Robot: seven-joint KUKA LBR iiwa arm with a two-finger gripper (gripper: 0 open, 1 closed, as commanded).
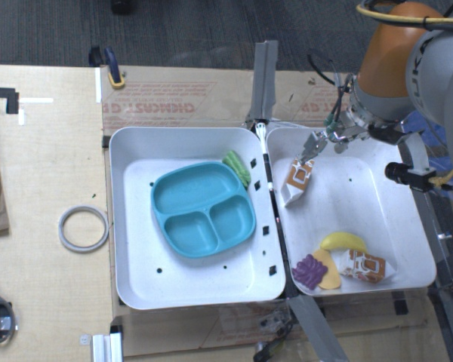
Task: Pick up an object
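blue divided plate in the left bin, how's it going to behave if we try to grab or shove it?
The blue divided plate looks like moulded plastic, so probably stiff and light. It lies flat in the left bin, with low walls; a two-finger pinch likely has only the rim or the dividers to bite on. Its surface looks smooth, so a push would probably slide it, perhaps into the green item at its upper edge.

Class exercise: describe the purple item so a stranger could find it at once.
Start at the right-hand white bin and go to its near left corner. The purple grape bunch lies there, touching a yellow piece; it is the only purple, knobbly thing.
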